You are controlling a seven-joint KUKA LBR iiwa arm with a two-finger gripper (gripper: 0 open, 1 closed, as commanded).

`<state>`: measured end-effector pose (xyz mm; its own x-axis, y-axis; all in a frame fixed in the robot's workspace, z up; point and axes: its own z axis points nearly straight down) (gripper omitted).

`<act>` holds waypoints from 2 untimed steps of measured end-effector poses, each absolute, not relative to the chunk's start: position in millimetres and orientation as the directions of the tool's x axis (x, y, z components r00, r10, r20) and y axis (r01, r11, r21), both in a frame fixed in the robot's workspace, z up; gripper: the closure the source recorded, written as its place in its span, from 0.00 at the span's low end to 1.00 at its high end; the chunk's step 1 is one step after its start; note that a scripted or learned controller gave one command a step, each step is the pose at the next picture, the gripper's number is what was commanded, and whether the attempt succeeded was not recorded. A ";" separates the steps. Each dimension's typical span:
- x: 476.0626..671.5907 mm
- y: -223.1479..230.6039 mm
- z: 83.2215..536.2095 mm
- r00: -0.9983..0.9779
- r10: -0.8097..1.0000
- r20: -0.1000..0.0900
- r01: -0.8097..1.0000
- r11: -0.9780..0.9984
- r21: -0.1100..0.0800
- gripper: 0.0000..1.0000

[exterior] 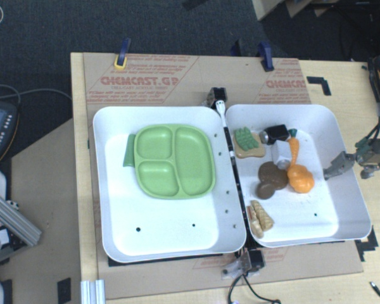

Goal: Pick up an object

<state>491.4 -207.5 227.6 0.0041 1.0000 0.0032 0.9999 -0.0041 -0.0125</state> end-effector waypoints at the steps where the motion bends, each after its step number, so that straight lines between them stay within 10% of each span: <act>1: 494.3 -207.0 234.0 0.000 1.000 -0.001 1.000 0.000 0.001 0.00; 2: 498.7 -207.3 171.7 0.000 1.000 0.003 1.000 0.000 -0.006 0.00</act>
<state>498.7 -207.3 171.7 0.0002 1.0000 0.0028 1.0000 -0.0002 -0.0062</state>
